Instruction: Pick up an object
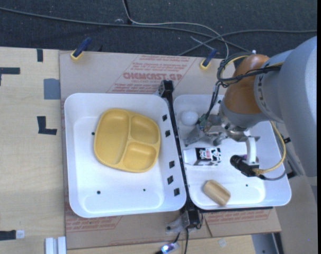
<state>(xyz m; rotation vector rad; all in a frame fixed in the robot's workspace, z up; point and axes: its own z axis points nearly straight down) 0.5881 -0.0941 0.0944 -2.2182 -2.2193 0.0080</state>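
In the right bin (274,192) my gripper (208,137) hangs low at the left side, open, with nothing between its fingers. A small black-and-white patterned object (208,155) lies just in front of the fingertips. A white ball (189,117) rests just behind the gripper, near the bin's left wall. A tan cylinder-shaped block (216,192) lies toward the front of this bin. The arm's orange band (245,83) and grey wrist cover the back right part of the bin.
The left bin (78,184) holds a yellow divided plate (126,140). A black divider rail (174,152) runs between the bins. A black cable (256,169) loops off the wrist over the right bin floor. Blue-yellow clamps (81,48) hold the cardboard at the back.
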